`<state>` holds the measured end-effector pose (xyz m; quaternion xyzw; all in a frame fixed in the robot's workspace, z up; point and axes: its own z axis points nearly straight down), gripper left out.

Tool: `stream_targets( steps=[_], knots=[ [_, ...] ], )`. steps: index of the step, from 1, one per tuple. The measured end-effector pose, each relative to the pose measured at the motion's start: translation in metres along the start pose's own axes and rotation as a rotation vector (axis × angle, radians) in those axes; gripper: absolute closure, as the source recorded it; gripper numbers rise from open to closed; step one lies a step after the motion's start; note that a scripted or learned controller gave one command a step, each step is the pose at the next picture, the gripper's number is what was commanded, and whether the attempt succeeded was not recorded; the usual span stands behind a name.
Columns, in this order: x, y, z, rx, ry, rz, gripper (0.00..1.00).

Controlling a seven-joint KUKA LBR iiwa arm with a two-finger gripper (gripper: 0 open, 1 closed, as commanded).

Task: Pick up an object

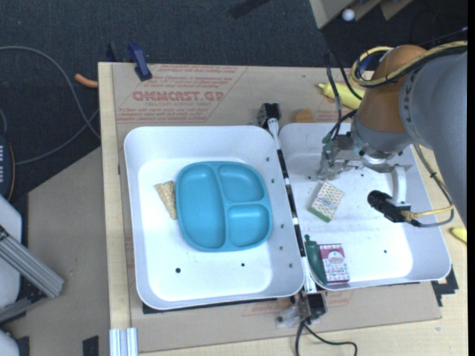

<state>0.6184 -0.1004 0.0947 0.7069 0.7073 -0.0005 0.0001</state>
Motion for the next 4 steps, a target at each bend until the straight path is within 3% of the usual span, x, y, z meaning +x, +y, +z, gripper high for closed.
stream_targets(
  steps=[1,2,3,4],
  knots=[
    [0.0,0.0,0.0,0.0,0.0,0.0,0.0],
    [0.0,-0.02,0.01,0.002,0.002,0.001,0.0],
    [0.0,-0.019,0.0,0.0,0.001,0.001,1.0],
    [0.0,-0.019,0.0,0.001,0.001,0.001,0.0]
  ],
)
